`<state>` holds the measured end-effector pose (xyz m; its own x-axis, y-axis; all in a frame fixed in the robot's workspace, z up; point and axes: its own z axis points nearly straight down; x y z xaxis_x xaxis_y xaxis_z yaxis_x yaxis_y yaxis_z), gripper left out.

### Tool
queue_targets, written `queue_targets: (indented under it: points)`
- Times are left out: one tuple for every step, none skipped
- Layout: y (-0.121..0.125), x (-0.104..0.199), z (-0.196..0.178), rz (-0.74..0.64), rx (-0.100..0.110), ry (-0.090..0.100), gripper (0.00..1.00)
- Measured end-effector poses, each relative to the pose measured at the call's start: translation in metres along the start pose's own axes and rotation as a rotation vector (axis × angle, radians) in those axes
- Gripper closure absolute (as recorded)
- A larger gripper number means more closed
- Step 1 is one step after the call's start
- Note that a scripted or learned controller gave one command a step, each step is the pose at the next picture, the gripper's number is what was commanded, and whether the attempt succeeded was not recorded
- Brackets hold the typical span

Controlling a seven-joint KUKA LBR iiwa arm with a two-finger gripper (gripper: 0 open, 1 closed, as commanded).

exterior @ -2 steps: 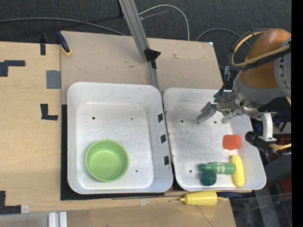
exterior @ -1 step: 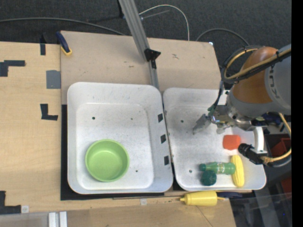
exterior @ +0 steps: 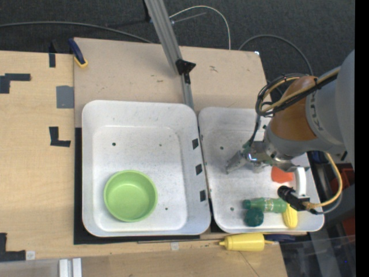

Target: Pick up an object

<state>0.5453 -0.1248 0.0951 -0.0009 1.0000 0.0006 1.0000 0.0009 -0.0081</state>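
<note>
Right bin (exterior: 230,126) holds green bottle (exterior: 264,205) below gripper (exterior: 239,160).

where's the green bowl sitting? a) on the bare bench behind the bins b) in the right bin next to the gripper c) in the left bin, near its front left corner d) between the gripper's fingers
c: the green bowl rests on the floor of the left bin, toward its front left corner, far from the gripper over the right bin.
</note>
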Motion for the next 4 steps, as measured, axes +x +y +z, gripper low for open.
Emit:
queue_targets:
  points:
    - [0.001, 0.0, -0.014, -0.002, -0.004, -0.001, 1.0]
    - [-0.001, 0.001, -0.056, 0.0, -0.01, -0.001, 1.0]
    - [-0.006, 0.0, -0.099, 0.0, -0.01, -0.001, 1.0]
    - [-0.015, 0.001, -0.147, 0.0, -0.011, -0.002, 1.0]
